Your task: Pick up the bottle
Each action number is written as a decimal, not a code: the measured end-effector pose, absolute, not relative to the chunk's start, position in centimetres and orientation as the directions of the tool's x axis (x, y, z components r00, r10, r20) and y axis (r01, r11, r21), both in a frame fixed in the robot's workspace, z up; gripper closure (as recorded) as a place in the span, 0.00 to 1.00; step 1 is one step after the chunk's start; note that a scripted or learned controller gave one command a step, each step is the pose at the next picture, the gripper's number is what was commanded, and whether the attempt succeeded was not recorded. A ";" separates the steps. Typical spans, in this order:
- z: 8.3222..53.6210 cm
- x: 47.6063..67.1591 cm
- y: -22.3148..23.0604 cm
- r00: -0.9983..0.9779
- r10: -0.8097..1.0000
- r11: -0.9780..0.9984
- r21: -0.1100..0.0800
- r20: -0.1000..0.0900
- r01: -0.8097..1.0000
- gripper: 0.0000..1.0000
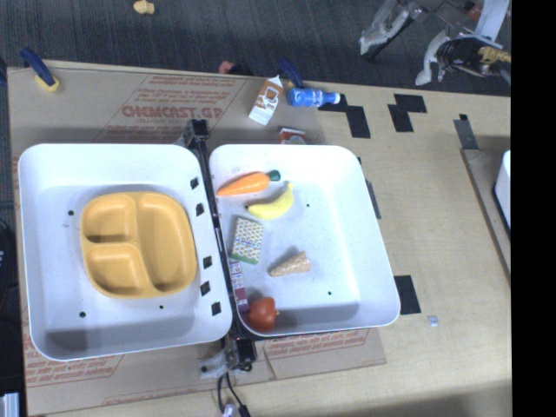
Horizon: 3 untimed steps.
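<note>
Gripper (pixel 407 49) at top right, above dark floor beyond the bench, fingers spread apart, nothing between them. Blue bottle (pixel 311 98) lies on its side on the bench, behind the right bin (pixel 369 233), beside a small carton (pixel 266 100). Right bin holds carrot (pixel 244 183), banana (pixel 270 203), tomato (pixel 262 313). Left bin (pixel 35 233) holds a yellow divided plate (pixel 138 242)
</note>
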State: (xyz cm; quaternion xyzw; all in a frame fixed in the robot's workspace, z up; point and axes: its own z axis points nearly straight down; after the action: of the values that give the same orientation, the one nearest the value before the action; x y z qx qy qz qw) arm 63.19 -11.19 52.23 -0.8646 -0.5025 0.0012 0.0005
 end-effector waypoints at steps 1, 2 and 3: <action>54.2 61.7 -6.0 0.747 0.665 -0.747 0.000 -0.002 0.665 0.00; 54.2 60.1 -2.8 0.892 0.451 -0.892 -0.002 -0.006 0.451 0.00; 55.2 60.1 -2.8 0.891 0.454 -0.891 -0.003 -0.008 0.454 1.00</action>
State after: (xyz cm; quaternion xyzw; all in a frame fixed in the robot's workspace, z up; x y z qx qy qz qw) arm 60.10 -2.79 55.18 -0.9723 -0.2336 0.0043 0.0007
